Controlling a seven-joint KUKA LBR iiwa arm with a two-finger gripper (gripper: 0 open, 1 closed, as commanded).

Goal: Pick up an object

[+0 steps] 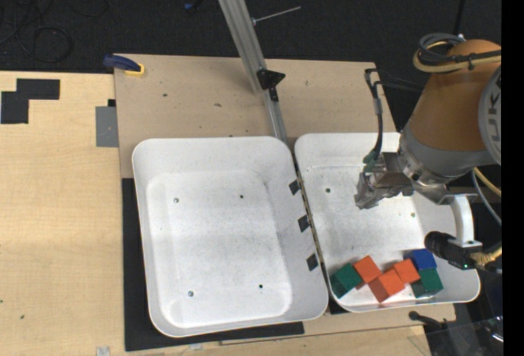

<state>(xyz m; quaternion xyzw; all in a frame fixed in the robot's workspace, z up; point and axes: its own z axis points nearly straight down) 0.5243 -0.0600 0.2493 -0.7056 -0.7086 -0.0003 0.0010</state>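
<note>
Blocks lie clustered at the near edge of the right bin, with the gripper poised above the bin's middle.

Nearest the camera, a green block point(347, 277), orange blocks point(368, 268) point(388, 284) point(406, 271), a blue block point(423, 259) and a dark green block point(427, 284) sit bunched along the near wall of the right bin point(344, 158). Farther in, the gripper point(370, 192) hangs over bare bin floor, apart from the blocks, nothing visible between its fingers; whether they are spread or closed cannot be told. The left bin point(164, 151) lies beside it, and a metal rail point(239, 19) slants up beyond.
</note>
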